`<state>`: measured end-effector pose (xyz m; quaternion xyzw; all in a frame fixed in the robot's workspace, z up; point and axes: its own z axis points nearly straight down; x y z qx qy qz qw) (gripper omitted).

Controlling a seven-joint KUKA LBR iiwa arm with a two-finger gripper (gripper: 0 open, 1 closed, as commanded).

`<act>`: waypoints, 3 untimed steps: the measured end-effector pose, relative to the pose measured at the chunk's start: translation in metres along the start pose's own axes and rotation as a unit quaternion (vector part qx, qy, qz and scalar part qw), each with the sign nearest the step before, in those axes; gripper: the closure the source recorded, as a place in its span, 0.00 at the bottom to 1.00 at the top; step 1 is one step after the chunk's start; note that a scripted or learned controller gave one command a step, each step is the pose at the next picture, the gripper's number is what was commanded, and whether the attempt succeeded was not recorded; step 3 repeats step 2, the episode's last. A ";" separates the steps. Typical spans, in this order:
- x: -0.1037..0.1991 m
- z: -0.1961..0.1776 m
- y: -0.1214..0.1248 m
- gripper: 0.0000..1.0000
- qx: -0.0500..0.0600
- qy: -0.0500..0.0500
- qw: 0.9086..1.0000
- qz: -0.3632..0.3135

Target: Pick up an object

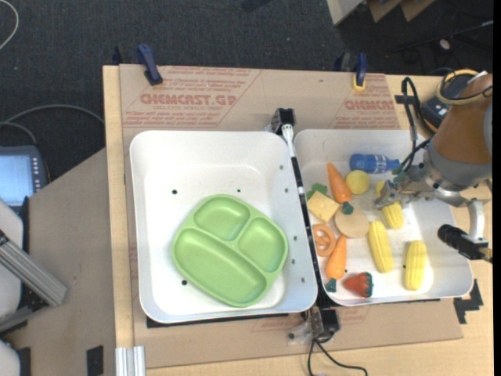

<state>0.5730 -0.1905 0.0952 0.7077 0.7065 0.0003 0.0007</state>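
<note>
I am low over the right bin, reaching in from its right side, and my gripper sits just above a small corn cob near the middle of the bin. Whether it is spread or closed I cannot tell; the wrist hides that end of it. Nothing visibly hangs from it, so I judge the step to be the descent onto a target, with the grasp itself not yet made.

The cob is the likeliest pick. It lies close to a tan disc, a yellow ball and a blue bottle, so the next move calls for a straight, careful drop and a firm close around the cob alone, then a clean lift. Two larger cobs lie nearer the front wall, with carrots, a cheese wedge and a red piece further left.

The left bin holds a green divided tray. Both bins rest on a brown board clamped to the bench, with dark carpet beyond and cables trailing at the front edge.
</note>
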 end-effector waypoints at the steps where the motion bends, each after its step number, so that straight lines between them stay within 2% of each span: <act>1: 0.084 0.011 -0.004 1.00 0.002 0.002 1.000 -0.004; 2: 0.179 -0.096 0.006 1.00 -0.005 0.001 1.000 -0.006; 3: 0.179 -0.096 0.006 1.00 -0.005 0.001 1.000 -0.006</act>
